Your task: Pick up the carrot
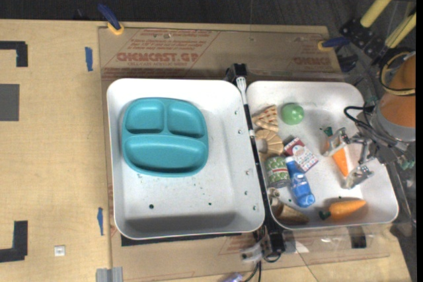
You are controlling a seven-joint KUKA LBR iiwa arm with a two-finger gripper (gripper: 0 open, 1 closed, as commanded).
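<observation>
Nearest us, at the lower right of the frame, we see the carrot (346, 208) lying on its side near the bottom edge of the right bin (380, 205), green stem end pointing left. Just left of it, a blue bottle (301, 187) lies tilted, touching a green-labelled can (277, 170). Above the carrot, the claw (351, 158) hangs over the right bin's right part, arm coming in from the right edge. An orange wedge-shaped piece (340, 160) sits right at the fingers; we cannot tell whether the fingers are apart or clamped on it. The carrot lies apart from the claw, below it. Mid-frame, a small red-and-white carton (301, 154) sits beside the can. Left bin (178, 214) holds a teal divided plate (165, 137) in its upper part. Farther up in the right bin: a tan wooden-looking item (267, 123) by the left wall and a green ball (292, 113). Both bins rest on the bench (53, 142).
</observation>
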